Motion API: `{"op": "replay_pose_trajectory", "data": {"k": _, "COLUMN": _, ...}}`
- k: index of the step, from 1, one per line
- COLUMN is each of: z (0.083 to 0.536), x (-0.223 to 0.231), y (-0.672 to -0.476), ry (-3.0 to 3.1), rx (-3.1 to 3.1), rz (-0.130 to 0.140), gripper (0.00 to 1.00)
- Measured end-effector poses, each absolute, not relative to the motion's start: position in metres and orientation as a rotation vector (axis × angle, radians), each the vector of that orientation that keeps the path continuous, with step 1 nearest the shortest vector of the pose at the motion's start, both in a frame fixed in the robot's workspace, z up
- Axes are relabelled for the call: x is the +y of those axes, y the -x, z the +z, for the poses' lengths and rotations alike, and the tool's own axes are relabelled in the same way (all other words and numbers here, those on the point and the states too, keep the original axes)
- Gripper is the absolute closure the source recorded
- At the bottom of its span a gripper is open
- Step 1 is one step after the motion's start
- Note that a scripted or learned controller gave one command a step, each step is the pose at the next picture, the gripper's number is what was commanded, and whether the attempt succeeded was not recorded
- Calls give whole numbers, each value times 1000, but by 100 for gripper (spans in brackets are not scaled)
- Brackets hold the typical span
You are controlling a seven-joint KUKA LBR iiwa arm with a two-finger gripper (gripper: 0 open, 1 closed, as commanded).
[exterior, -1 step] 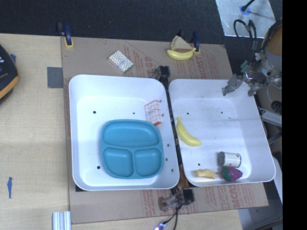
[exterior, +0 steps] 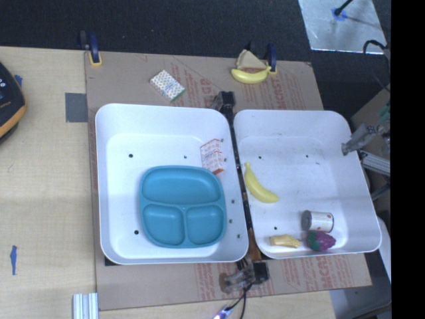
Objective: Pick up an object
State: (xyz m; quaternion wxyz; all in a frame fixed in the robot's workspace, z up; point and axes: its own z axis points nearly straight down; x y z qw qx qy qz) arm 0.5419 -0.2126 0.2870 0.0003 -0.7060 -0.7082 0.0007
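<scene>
The right bin point(exterior: 299, 135) holds a yellow banana point(exterior: 259, 186) near its left wall. A small metal can point(exterior: 319, 219), a purple object point(exterior: 322, 241) and a small yellow piece point(exterior: 284, 242) lie along its front edge. In the left bin point(exterior: 119, 131) sit a blue divided plate point(exterior: 182, 206) and a red-and-white packet point(exterior: 212, 155) by the right wall. A grey part of my gripper point(exterior: 359, 141) pokes in at the right bin's far right rim, well away from all the objects, with nothing seen in it.
Behind the bins on the cardboard lie a second yellow banana with a wedge-shaped piece point(exterior: 251, 72) and a patterned packet point(exterior: 167, 84). A black-and-yellow device point(exterior: 8, 98) sits at the left edge of the bench. Clamps point(exterior: 227, 101) join the bins.
</scene>
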Motion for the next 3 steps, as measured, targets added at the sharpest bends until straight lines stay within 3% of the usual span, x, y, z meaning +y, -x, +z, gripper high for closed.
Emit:
{"op": "replay_pose_trajectory", "data": {"k": 1, "z": 190, "x": -153, "y": -621, "ry": 2212, "rx": -2225, "rz": 5, "gripper": 0}}
{"op": "replay_pose_trajectory", "data": {"k": 2, "z": 201, "x": -145, "y": -538, "ry": 2215, "rx": -2225, "rz": 5, "gripper": 0}}
{"op": "replay_pose_trajectory", "data": {"k": 3, "z": 149, "x": -148, "y": -483, "ry": 2214, "rx": -2224, "rz": 5, "gripper": 0}}
